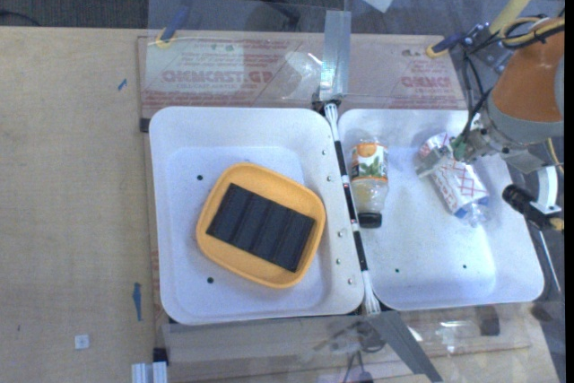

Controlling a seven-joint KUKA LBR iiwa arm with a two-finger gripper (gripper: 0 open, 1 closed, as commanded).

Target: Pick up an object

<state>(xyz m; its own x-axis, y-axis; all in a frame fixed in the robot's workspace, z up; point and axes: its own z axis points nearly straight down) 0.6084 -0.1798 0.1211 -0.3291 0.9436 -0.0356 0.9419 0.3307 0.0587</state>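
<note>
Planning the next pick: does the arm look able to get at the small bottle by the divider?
Probably yes. The bottle lies alone in the right bin, bare floor around it, apart from the crumpled packet near the gripper.

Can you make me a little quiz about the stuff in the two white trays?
1. True or false: the orange dish lies in the left bin.
2. Which lies closest to the divider between the bins? A) small bottle B) crinkly packet C) orange dish
3. Fill in: the gripper is over the ____ bin.

Key: 1 true; 2 A; 3 right.
</note>
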